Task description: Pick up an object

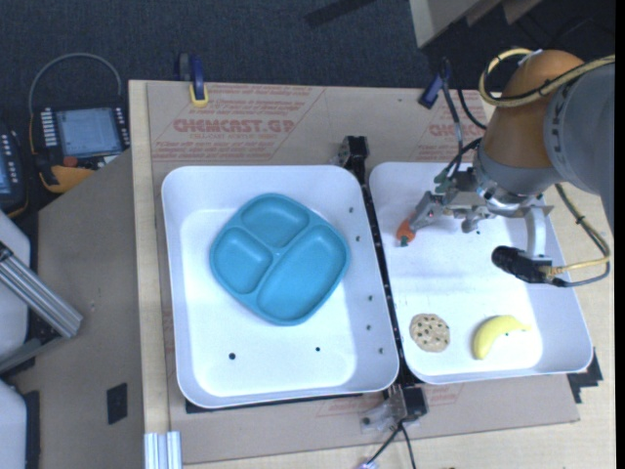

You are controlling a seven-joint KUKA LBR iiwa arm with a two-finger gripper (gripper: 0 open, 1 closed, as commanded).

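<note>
Glossy blue plastic plate (280,258); smooth white bins (195,340).

A grey robot arm (576,115) with an orange band reaches in from the right, its wrist bent downward near the far edge of the right bin (566,345). Its gripper (405,233) points left, orange-tipped.

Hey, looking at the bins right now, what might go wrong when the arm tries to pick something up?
1. The tool sits near the right bin's left wall, far from the cookie and banana, so a grasp here would likely close on nothing.
2. The cookie lies flat, so fingers may slide over it.
3. A cable loops beside the arm above the bin; it may snag as the arm moves.
</note>
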